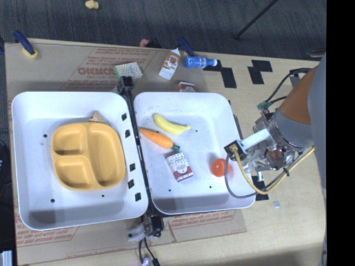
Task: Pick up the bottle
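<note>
so we're at the approach stage, nothing grabbed yet. the gripper (pixel 259 160) sits at the right rim of the right bin (pixel 236 195), low over that edge, with the grey arm (pixel 302 115) coming in from the right and a yellow cable (pixel 244 188) looping under the wrist. can't tell how the jaws stand, the wrist hardware and cabling clutter that spot.

using the right bin as landmark: the bottle (pixel 198 62), blue with a pale cap end, lies on its side outside the bin, on the bench just beyond the bin's far rim, toward its right half. it's not in either bin. a small carton (pixel 170 64) lies just to the left of the bottle, also beyond the far rim, and a smaller packet (pixel 186 86) is touching or nearly touching that rim.

inside the right bin: banana (pixel 171 125) near the middle, carrot (pixel 157 138) just left of it, a red-and-white box (pixel 179 165) below those, and a tomato (pixel 219 167) close to the right rim, just beside the gripper. the left bin (pixel 28 110) holds a yellow divided plate (pixel 87 155).

my read: the gripper is well apart from the target and nearer the tomato, so risk is it goes for the wrong thing. next move needs a lift clear of the rim, travel across and past the far rim, then jaws lined up across the bottle's narrow body since it's lying down and looks prone to rolling.
</note>
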Tool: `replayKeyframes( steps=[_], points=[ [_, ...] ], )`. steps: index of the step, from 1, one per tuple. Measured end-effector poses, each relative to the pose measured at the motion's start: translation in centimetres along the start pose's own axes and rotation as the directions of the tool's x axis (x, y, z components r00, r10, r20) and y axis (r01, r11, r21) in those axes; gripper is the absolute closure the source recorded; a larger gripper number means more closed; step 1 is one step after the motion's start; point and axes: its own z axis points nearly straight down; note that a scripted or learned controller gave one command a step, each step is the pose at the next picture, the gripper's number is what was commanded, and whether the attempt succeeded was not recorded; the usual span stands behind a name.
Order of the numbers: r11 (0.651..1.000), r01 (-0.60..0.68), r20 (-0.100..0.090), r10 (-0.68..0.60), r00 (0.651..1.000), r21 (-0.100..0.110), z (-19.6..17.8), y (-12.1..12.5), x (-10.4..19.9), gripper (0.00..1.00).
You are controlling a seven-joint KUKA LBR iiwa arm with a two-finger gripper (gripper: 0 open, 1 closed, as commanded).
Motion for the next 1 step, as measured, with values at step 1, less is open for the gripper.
replayKeyframes(
  steps=[1],
  points=[
    [1.000, 0.000, 0.002, 0.000, 1.000, 0.002, 0.51, -0.03, -0.02, 1.00]
  ],
)
